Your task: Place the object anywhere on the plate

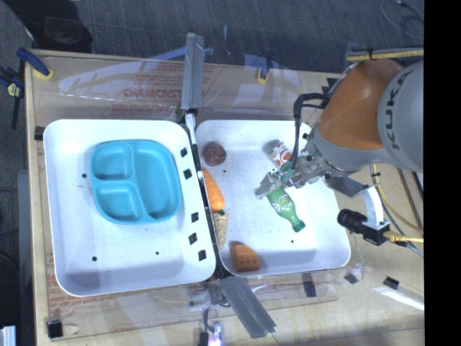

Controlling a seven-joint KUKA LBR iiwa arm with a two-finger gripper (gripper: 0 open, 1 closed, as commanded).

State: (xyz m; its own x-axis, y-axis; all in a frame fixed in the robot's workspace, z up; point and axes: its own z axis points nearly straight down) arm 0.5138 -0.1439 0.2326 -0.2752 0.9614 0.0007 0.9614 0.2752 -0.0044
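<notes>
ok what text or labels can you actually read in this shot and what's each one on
"KU", the visible part of a larger word, in dark letters on the grey arm.
Faint red printing on the clear sheet behind the bins: too blurred to read.
Label on the green bottle: too small to read.
Markings on the small can: too small to read.

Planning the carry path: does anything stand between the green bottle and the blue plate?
Yes. The raised rims where the two bins meet cross the path, and a carrot lies beside them, between the green bottle and the blue plate.
</notes>
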